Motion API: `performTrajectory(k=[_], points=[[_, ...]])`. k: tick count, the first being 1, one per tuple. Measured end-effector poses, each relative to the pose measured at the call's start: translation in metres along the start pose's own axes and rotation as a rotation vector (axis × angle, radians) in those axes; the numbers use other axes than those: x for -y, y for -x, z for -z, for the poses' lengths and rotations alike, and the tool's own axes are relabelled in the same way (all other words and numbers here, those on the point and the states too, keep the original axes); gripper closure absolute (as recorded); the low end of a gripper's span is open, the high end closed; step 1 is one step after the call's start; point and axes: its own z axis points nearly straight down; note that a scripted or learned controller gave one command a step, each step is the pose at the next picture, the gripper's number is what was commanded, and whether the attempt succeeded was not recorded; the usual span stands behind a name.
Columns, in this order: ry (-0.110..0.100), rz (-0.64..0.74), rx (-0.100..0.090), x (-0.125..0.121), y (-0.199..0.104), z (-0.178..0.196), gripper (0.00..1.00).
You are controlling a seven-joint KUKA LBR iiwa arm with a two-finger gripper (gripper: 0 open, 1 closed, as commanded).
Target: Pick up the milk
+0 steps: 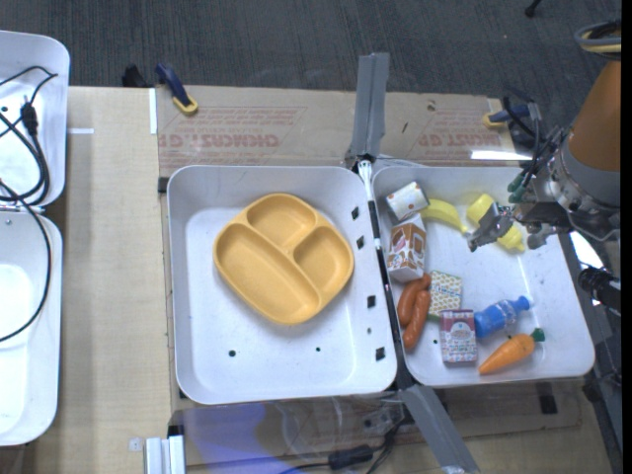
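The grey arm with its orange band (604, 126) is cut off by the right edge. Its two-finger gripper (491, 231) covers part of a yellow block (481, 208) near the right bin's far rim (464, 166); the finger gap is too small to judge.

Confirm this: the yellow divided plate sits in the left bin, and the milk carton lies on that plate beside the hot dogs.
One thing is wrong. The milk carton is not on the yellow divided plate; it lies in the right bin, near the bin's left wall, just above the hot dogs. The plate does sit in the left bin, as the camera view shows.
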Motion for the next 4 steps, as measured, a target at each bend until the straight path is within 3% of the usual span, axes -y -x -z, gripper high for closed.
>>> performTrajectory(k=[1,2,3,4], points=[[0.000,0.014,0.001,-0.078,-0.062,-0.080,0.00],[-0.005,0.009,0.001,-0.079,-0.059,-0.075,1.00],[0.001,0.272,0.001,-0.055,-0.121,-0.041,1.00],[0.000,0.336,0.001,0.000,-0.116,-0.023,1.00]])
